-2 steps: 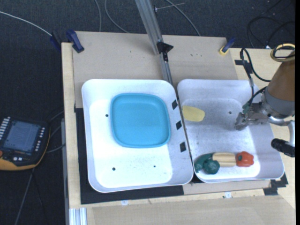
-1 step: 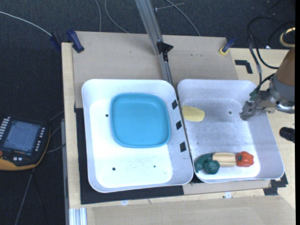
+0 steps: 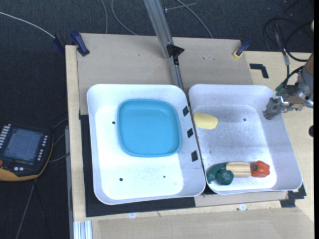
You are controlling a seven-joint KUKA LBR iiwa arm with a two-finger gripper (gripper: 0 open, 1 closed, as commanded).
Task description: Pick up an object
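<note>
dark carpet with loose cables surrounds your pale wooden bench (image 3: pixel 124 59), which bears 2 shallow white plastic bins. you have a flat blue square plate (image 3: pixel 149 127) in the left bin (image 3: pixel 99 183). the right bin (image 3: pixel 284 148) holds 4 small things: a pale yellow rounded piece (image 3: pixel 205 120) near its upper left wall, and along the bottom wall a dark green lump (image 3: pixel 220 175), a tan cylinder (image 3: pixel 238 169) and a red round toy (image 3: pixel 259 169), touching in a row.

your grey two-finger pincer (image 3: pixel 272 111) hangs over the right bin's upper right rim, and whether its fingers are spread or pressed together you cannot tell; nothing shows between them.

what could go wrong, in my judgement: the row of 3 lies tight against the wall, so a finger may land on the rim or on a neighbour and push the piece away. a rounded piece may also squirt out of the closing fingers.

from the pincer, the red toy lies at about 6 o'clock, well apart; the yellow piece at about 9 o'clock, well apart.
</note>
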